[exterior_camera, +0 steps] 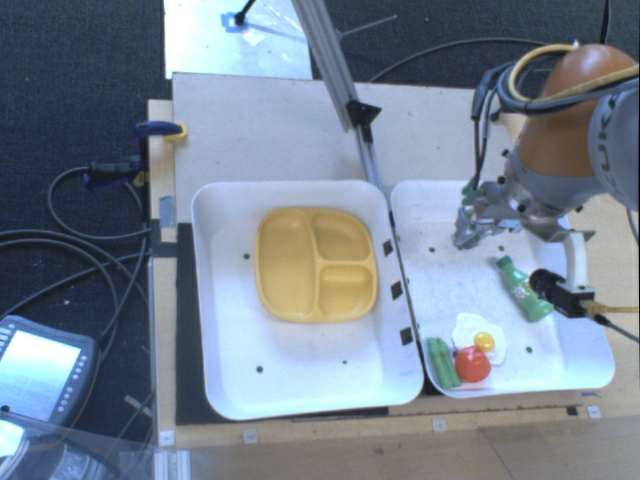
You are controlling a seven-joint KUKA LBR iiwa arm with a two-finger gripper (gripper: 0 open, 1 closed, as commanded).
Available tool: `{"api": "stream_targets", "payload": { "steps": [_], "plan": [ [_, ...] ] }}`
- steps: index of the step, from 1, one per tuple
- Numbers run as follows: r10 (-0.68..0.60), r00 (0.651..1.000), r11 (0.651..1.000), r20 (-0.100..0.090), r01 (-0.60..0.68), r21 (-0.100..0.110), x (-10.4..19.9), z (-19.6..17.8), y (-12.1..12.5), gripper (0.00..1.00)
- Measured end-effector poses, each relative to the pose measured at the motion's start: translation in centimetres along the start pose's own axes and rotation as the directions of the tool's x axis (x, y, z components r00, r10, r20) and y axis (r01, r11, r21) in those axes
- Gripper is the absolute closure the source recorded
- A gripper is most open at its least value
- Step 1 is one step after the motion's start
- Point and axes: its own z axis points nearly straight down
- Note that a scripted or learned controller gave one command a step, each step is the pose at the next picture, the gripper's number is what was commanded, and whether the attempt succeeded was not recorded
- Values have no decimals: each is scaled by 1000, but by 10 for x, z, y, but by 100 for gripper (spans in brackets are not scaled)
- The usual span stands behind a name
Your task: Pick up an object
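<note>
Two grey fingers of my claw [470, 230] hang over the right white bin [440, 268]; whether they're parted I cannot tell. Nearer right lies a green plastic bottle [524, 290], its cap hidden. A fried-egg toy [481, 336], red tomato [472, 365] and green pod [441, 362] sit near.

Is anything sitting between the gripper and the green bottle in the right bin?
Nothing visible. The gripper hangs over bare floor of the right bin, and the green bottle lies apart to its lower right with only bin floor between them.

text: none legible | green bottle [524, 290] label: too small to read
</note>
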Motion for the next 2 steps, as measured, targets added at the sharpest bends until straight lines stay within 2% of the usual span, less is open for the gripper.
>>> {"api": "stream_targets", "payload": {
  "steps": [2],
  "plan": [
    [0, 1000, 1000, -1, 0, 0, 90, -16, 54, 100]
  ]
}}
